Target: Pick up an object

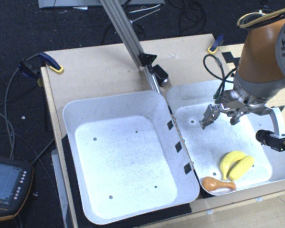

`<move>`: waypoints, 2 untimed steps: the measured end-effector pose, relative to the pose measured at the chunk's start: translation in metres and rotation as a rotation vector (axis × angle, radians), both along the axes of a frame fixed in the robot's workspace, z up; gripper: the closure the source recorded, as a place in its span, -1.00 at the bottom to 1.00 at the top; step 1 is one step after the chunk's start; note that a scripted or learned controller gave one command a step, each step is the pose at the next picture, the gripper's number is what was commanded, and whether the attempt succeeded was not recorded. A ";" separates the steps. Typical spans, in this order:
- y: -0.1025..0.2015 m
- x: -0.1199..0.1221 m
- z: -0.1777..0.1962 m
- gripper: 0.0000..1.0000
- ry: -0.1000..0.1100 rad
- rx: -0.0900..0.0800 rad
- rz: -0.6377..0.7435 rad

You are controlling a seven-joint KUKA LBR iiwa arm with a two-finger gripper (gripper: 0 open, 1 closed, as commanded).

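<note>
Findings at this moment. The table (103,63) carries two shallow white bins side by side. The left bin (74,121) sits toward the table's left edge; the right bin (183,99) sits toward its right edge, and the two rims meet near the table's middle.

Candidate objects: a yellow banana-shaped item (236,164) lies in the right bin near the table's front edge. Just beside it, closer to the bins' shared rims, lies a small orange-brown item (218,183) with a rounded end and a thin stem; the two look close to touching, though contact cannot be confirmed.

Arm: the grey arm with the orange band (265,50) reaches in from the table's right edge. The gripper (221,114) is over the right bin, back from the yellow item and apart from it. Its two fingers stand spread, with nothing between them: open and empty.

Assessment: the step in hand appears to be the approach; no grasp has been made. The next move calls for shifting the gripper toward the table's front edge until it is above one chosen item, then lowering with the fingers straddling it before closing.

Risk noted: the two items lie close together and near the bin's front wall, so a finger may strike the neighbour or the wall. The yellow item's curved surface may slip on closure.
</note>
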State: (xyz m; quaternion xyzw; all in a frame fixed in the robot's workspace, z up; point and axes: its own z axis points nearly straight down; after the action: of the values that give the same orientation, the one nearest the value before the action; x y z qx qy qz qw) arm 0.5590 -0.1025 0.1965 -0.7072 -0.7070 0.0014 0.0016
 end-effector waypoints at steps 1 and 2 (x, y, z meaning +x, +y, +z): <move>0.007 -0.008 -0.052 -1.00 0.001 0.000 0.001; 0.007 -0.007 -0.039 1.00 -0.005 0.000 0.000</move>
State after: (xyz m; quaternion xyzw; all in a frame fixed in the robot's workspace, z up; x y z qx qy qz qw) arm 0.5518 -0.0957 0.1571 -0.7072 -0.7071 -0.0002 0.0000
